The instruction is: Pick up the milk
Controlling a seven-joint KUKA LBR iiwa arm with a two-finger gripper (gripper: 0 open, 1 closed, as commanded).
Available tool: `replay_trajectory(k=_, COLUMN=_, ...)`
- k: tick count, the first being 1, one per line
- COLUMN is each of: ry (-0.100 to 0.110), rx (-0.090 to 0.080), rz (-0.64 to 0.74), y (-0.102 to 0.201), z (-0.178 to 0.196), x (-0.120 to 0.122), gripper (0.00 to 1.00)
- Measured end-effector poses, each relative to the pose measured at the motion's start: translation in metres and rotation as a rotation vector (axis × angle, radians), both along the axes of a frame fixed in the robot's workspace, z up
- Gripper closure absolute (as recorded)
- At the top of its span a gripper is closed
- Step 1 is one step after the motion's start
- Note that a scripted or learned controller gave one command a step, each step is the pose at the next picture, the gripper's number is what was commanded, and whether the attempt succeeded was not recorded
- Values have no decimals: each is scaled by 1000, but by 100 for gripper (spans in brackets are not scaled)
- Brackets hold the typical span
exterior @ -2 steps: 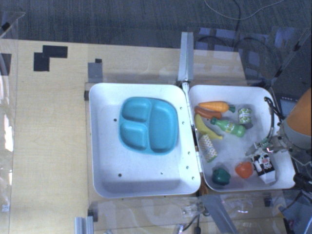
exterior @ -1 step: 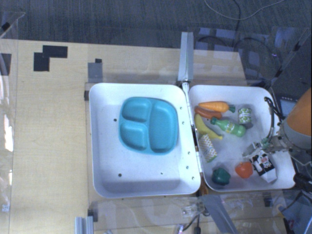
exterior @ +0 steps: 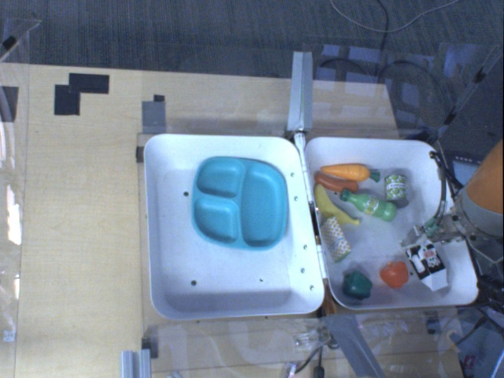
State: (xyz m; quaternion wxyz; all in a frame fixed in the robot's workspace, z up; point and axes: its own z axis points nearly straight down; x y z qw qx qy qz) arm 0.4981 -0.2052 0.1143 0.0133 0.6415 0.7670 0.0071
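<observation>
Two white bins sit side by side on a pale wooden bench (exterior: 79, 211). The left bin (exterior: 169, 290) holds a blue plate (exterior: 240, 201) with three sections, and it lies a little above the middle of the bin. The right bin (exterior: 409, 152) is full of small toys. Near the top lies an orange carrot (exterior: 344, 172), with a reddish-brown thing (exterior: 337, 184) just under it, touching. A yellow banana (exterior: 329, 207) lies along the left wall. A green bottle (exterior: 370, 205) lies on its side in the middle, its tip over the banana. A small can (exterior: 395, 187) stands just above the bottle's far end. Below the banana lies a spotted tube (exterior: 337, 239), tilted. Near the bottom edge sit a dark green lump (exterior: 357, 284) and a round orange-red ball (exterior: 394, 274), a little apart. The milk (exterior: 429, 264) is a small white carton with black marks, in the bottom right corner of this bin, just beside the ball. The grey arm (exterior: 482, 199) comes in from the right with its orange band showing. The gripper (exterior: 431, 231) hangs right over the milk, very close to its top. I cannot tell if the jaws are open or closed, or if they have hold of the milk, because the parts are too small and tangled to make out.
</observation>
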Motion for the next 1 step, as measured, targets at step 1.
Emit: replay_trajectory(k=1, ry=22, rx=5, rz=13, y=90, z=70, x=40, gripper=100)
